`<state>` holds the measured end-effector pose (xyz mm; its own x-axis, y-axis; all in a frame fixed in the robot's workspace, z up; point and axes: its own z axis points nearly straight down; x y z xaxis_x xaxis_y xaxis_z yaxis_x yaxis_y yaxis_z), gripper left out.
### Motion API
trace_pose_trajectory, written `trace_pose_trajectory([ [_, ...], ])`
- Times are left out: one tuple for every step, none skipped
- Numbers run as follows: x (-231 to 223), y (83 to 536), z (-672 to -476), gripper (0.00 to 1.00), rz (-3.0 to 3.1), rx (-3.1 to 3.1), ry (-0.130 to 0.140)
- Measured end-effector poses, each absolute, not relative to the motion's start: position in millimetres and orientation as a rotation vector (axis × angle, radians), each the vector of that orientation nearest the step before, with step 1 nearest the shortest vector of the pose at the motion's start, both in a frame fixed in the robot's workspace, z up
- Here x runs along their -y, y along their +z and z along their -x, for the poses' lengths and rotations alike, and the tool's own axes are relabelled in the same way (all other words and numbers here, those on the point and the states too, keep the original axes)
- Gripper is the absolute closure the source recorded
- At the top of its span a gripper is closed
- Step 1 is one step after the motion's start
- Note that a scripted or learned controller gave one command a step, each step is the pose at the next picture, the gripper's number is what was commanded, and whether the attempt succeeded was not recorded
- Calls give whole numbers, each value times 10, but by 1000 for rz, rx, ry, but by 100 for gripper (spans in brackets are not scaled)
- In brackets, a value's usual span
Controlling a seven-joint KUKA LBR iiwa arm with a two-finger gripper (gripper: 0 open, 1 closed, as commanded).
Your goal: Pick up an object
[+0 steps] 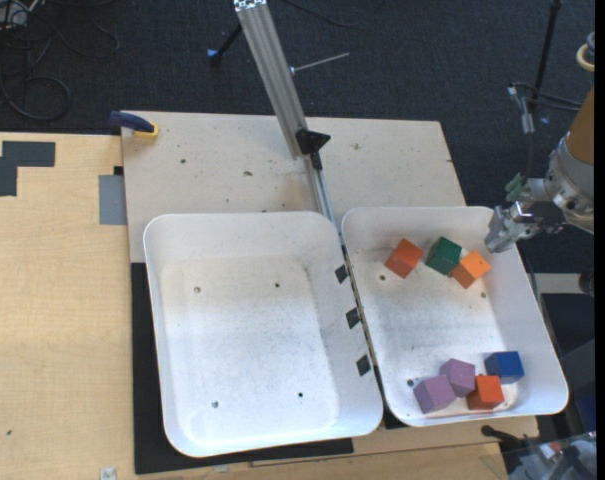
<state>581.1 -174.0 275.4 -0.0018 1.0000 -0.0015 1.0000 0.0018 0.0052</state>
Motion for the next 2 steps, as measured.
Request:
trace_pose_trajectory([
  [1738,2789,-5815,100,-2215,-2228,-1],
  [1272,2788,-5942,100,-2218,-2226,1],
])
